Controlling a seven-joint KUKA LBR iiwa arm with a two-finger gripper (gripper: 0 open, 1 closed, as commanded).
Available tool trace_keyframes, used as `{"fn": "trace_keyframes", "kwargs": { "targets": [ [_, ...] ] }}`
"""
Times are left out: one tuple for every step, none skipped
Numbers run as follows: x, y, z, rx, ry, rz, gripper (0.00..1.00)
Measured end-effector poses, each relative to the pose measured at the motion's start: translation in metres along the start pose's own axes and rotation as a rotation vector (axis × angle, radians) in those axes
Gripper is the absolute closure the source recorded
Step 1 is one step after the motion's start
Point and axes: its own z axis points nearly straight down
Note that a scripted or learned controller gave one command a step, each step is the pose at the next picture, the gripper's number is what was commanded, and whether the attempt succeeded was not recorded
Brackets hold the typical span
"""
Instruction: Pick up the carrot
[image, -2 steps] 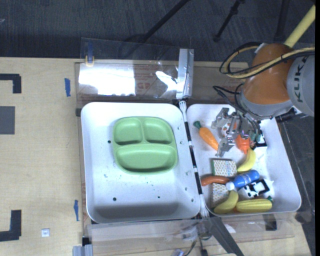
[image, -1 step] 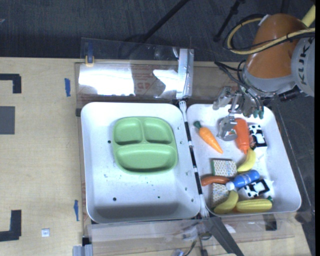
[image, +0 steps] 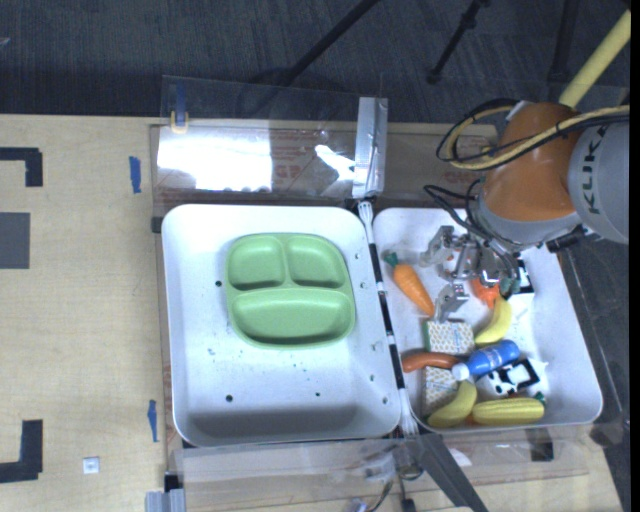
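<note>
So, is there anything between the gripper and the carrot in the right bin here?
Nothing visible. The carrot lies on bare bin floor near the right bin's left wall, and the gripper hangs just to its right, with open floor between them. The other toys lie lower in the bin.

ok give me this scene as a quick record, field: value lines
arm: reaches in from the right, over the right bin
gripper: low in the right bin, just right of the carrot
carrot: orange, lying near the right bin's left wall, not seen between the gripper's fingers
left bin: holds a green divided plate
other items in right bin: blue bottle, yellow banana, red sausage-like piece
task state: carrot not yet lifted
</note>
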Motion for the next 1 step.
{"fn": "trace_keyframes", "kwargs": {
  "targets": [
    [0.0638, -0.0325, -0.0726, -0.001, 0.003, -0.213, 0.0]
  ]
}}
